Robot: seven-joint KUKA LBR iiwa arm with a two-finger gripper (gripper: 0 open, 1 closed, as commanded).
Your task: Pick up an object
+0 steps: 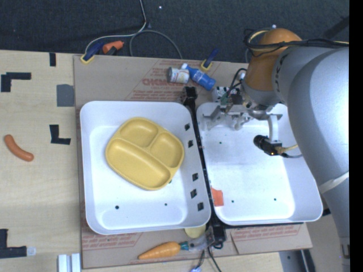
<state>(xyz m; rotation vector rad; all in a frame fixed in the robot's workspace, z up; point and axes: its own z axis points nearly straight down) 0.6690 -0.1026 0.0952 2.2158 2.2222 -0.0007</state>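
Note:
A yellow divided plate (145, 152) lies in the left bin (96, 208), tilted a little toward the back left. A small orange-red piece (217, 197) rests against the left wall of the right bin (283, 208), near its front. My gripper (228, 113) hangs over the back left corner of the right bin, under the orange wrist band (266, 61). It is well behind the orange-red piece and to the right of the plate. Nothing shows in its grasp.
A white and blue bottle (191, 75) lies on the cardboard behind the bins. A carrot (160, 250) lies in front of the bins, and a sausage (19, 148) on the bench at far left. The grey arm (323, 112) covers the right bin's right side.

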